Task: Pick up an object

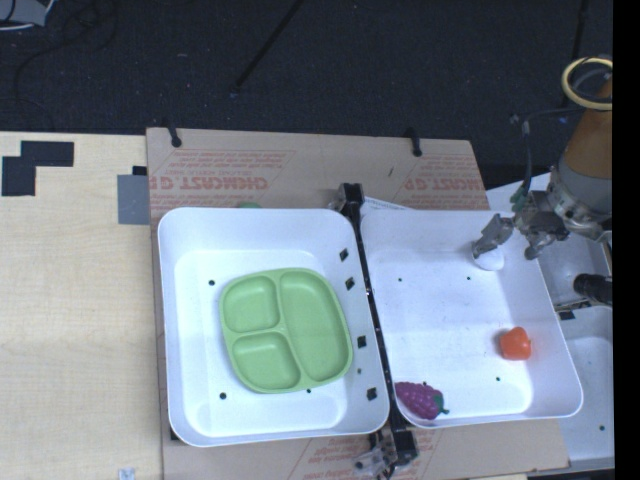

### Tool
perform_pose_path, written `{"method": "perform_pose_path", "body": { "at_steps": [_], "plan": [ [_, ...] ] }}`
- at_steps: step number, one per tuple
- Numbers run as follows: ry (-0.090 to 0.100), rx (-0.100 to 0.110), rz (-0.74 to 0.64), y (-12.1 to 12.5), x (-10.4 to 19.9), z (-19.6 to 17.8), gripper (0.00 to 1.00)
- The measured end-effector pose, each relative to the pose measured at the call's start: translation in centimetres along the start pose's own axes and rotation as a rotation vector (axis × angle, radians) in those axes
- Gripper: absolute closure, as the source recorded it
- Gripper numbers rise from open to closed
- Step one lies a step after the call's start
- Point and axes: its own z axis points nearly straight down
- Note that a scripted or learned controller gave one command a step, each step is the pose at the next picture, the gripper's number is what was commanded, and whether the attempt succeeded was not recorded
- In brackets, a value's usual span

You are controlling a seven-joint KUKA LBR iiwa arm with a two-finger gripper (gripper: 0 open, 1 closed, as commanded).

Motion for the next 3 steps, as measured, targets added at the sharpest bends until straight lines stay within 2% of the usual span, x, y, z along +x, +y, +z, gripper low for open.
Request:
{"method": "perform_pose_path", "body": {
  "at_steps": [1, 3],
  "plan": [
    [-0.003, -0.014, -0.002, 0.3, 0.0, -0.8, 0.0],
    [-0.002, -0.008, -0.007, 1.5, 0.3, 9.6, 0.0]
  ]
}}
